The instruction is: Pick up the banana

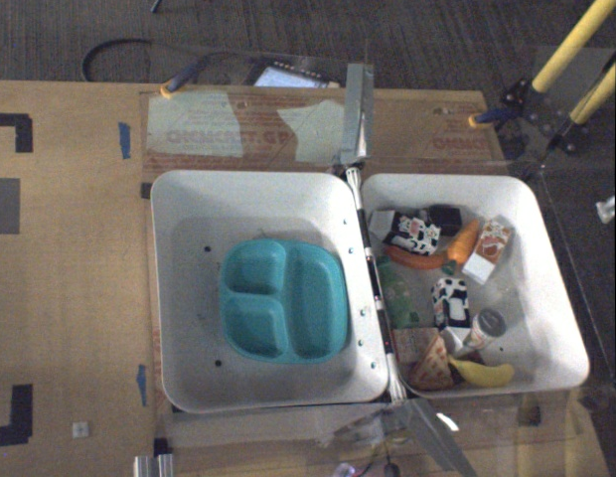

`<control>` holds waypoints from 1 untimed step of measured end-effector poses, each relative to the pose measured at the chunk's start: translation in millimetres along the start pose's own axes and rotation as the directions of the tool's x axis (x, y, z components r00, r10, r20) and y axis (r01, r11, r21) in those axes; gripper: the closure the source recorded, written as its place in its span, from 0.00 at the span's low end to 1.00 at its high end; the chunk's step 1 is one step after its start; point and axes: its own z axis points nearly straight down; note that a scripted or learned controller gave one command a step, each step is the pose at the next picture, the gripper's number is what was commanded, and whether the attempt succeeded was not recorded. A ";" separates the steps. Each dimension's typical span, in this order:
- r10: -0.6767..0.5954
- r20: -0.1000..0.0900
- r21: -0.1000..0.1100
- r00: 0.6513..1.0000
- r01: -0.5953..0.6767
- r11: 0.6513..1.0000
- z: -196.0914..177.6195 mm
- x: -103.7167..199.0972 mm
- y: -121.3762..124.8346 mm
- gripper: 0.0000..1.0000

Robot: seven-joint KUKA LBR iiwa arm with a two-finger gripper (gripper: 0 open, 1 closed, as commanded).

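Wooden bench [70,296] over dark carpet [437,18], banana [482,373] in right bin [556,296].

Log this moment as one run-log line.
task: pick up banana | banana: near edge of right bin, untouched | teal tray: left bin | status: not started
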 end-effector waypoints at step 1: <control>0.011 -0.001 0.002 1.000 -0.011 1.000 44.8 -19.6 -17.4 0.00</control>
